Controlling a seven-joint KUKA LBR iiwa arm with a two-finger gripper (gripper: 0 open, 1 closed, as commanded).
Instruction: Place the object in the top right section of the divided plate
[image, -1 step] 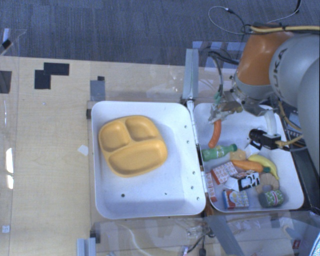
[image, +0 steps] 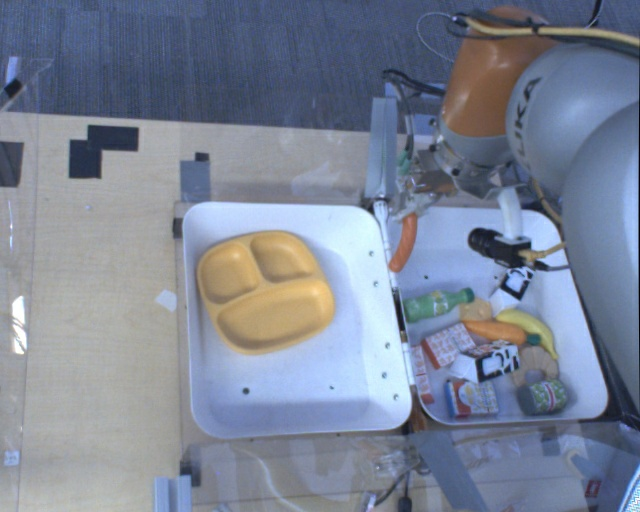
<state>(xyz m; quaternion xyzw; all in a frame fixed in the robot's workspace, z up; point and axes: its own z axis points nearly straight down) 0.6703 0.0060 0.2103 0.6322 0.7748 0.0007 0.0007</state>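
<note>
At the far edge of the bins, over the wall betw. them, the gripper (image: 408, 212) points down with its fingers pinched on the top end of the orange sausage (image: 402, 247). The sausage hangs from them at a slight slant, lower tip swung a little to the left and clear of the floor, as far as the view shows.

It looks like a toy food piece, prob. hollow plastic or rubber: light, smooth, rounded, likely a bit slippery. It's long and thin and held by one end only, so it can swing or pivot in the fingers when the arm moves. A hold nearer its middle would be steadier, but the end grip lets it go in tip first. No sign that it's fragile.

Just left of the sausage is the left bin (image: 300, 395), with the yellow divided plate (image: 268, 318) lying flat in its far-left part. The plate has one wide section on the near side and two smaller ones on the far side. The far right section (image: 287, 257) is the target, a short way left of the hanging sausage. That section looks small for so long a piece, so I'd expect it to end up lying slantwise or resting on a rim.

To the right, the right bin (image: 440, 255) holds other toy food on its near side, e.g. a green bottle (image: 438, 303) and a banana (image: 528, 324), well apart from the plate.
</note>
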